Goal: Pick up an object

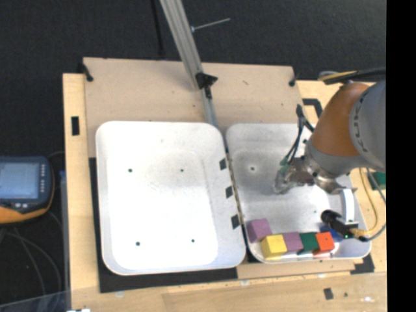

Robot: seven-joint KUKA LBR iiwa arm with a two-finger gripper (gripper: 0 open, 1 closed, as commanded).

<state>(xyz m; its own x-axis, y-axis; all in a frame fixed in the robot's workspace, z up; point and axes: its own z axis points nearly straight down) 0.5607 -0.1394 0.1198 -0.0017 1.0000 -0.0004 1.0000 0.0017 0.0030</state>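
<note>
My gripper (pixel 282 183) hangs low over the middle of the right bin (pixel 260 145), its tip close to the bin floor, and I see nothing under it. Several blocks lie in a row along the bin's front edge, well in front of the gripper. A purple block (pixel 259 229) is the closest one. Then come a yellow block (pixel 274 246), a mauve block (pixel 293 242), a green block (pixel 308 241) and an orange block (pixel 324 242). A small blue piece (pixel 338 230) peeks out by the front right corner.
The left bin (pixel 159 194) stands beside the right one, with a narrow divider between them. A slanted metal pole (pixel 185 41) rises behind the bins. A small screen device (pixel 23 184) sits off the bench's left side.
</note>
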